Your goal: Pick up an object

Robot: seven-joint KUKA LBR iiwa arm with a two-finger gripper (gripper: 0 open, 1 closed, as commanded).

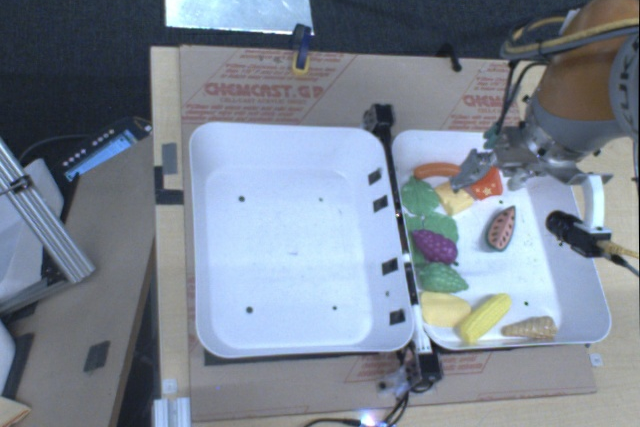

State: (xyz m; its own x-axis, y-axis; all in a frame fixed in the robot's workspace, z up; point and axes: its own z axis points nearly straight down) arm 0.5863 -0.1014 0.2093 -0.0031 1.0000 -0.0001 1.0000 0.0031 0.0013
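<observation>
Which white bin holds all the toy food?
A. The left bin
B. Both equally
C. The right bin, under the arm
C: the purple plastic grape bunch, the yellow plastic corn cob and the other toy foods all lie in the right shallow white bin.

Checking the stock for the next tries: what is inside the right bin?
The right bin holds toy food: purple grapes, green leaves, corn, a lemon, a cone and a brown slice. The gripper covers the pieces beneath it.

Bench (260, 80) with two white bins (290, 235) side by side
</observation>
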